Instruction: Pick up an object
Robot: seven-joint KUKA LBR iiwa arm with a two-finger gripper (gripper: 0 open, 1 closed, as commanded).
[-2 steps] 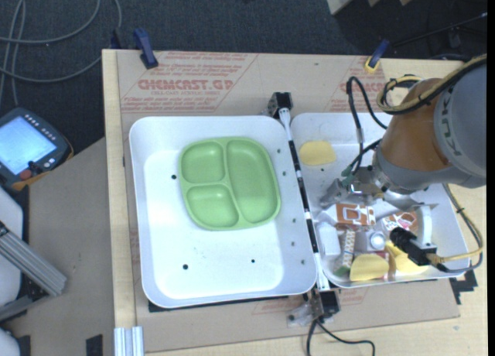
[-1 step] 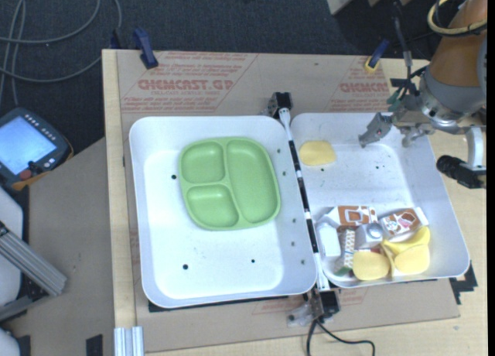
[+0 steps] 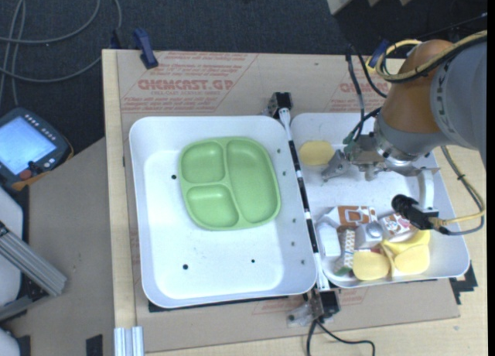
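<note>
Yellow round object without long axis, beside gripper; gripper's state impossible to tell.

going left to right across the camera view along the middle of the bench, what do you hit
left bin → green divided plate → black clips along the seam between the bins → round yellow piece in the right bin → gripper → orange band on the arm

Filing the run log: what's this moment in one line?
arm: over right bin | green tray: left bin | yellow round object: unheld
</note>
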